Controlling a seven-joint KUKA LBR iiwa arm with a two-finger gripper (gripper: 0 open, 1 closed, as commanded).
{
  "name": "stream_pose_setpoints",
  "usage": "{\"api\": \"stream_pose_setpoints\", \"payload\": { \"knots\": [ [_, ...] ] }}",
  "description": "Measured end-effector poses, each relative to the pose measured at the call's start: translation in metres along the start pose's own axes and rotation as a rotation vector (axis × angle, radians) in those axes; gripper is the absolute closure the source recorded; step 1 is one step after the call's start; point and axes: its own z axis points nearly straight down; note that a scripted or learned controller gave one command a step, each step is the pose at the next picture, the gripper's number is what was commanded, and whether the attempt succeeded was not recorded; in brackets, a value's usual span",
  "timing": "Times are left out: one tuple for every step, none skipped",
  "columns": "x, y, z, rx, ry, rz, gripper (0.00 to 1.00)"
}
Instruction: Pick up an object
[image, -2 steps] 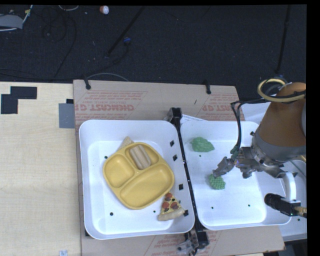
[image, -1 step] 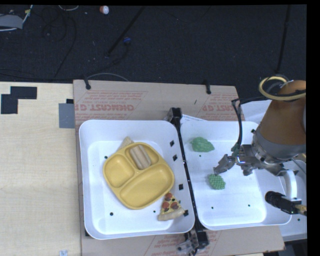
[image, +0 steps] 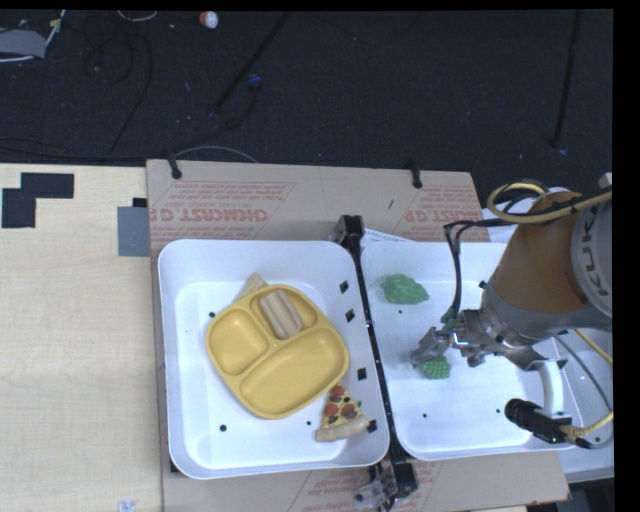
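Observation:
My gripper (image: 438, 348) hangs low over the left-middle of the right bin (image: 470, 440), with the arm reaching in from the right. A small dark green broccoli-like piece (image: 436, 369) lies right at the gripper's lower edge, partly hidden by it; I cannot tell whether it is gripped or just beside it. A lighter green leafy piece (image: 404, 290) lies apart, towards the bin's back left.
The left bin (image: 185, 400) holds a yellow divided plate (image: 290, 375) with a tan bun (image: 281, 313) in its back compartment. A pizza-slice toy (image: 341, 416) lies at that bin's front right. A black divider (image: 367, 330) separates the bins.

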Motion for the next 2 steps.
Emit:
{"api": "stream_pose_setpoints", "payload": {
  "knots": [
    [0.000,-0.001,0.044,-0.001,0.000,0.000,0.00],
    [0.001,-0.001,0.062,-0.005,-0.001,0.000,0.00]
  ]
}}
